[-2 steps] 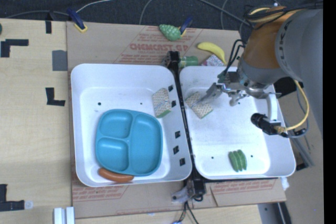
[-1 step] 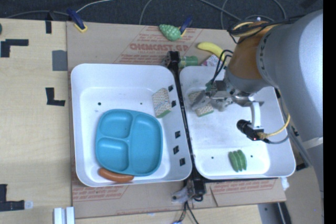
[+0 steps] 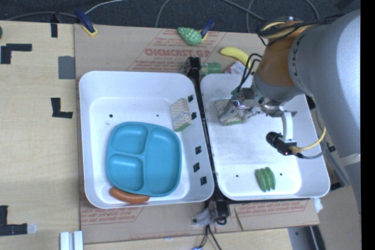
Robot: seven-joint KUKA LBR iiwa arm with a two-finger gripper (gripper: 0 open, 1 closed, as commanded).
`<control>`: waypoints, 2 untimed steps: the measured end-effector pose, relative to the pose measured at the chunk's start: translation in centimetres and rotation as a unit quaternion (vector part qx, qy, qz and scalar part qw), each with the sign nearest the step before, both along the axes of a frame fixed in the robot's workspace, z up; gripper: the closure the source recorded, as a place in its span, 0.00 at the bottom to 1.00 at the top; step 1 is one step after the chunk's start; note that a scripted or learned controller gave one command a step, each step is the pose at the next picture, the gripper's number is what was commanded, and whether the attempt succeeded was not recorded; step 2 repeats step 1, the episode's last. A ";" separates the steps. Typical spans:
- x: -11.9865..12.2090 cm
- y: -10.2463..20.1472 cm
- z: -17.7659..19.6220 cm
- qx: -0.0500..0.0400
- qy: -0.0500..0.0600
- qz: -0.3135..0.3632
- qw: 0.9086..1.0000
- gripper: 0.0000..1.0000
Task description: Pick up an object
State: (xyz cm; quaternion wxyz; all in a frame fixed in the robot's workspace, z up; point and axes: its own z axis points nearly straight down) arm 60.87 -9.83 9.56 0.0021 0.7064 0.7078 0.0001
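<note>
Two white bins sit side by side; the right bin (image 3: pixel 304 181) has bare floor between the gripper (image 3: pixel 237 107) and a green pod (image 3: pixel 265 178) near its front rim. Whether the fingers hold the pale, greenish sponge-like block (image 3: pixel 229 113) beneath them, near the dividing wall, I cannot tell.

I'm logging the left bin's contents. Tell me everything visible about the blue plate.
The blue divided plate looks like smooth light-blue plastic, a rounded square with three compartments: two on its left, one larger on its right. It lies flat, right side up, in the left bin. An orange sausage-shaped toy lies against its near edge.
</note>
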 end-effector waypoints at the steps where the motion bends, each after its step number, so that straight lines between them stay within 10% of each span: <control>1: -5.7 5.4 8.9 0.002 0.002 0.000 1.000 1.00; 2: -5.7 5.4 8.9 0.002 0.002 0.000 1.000 1.00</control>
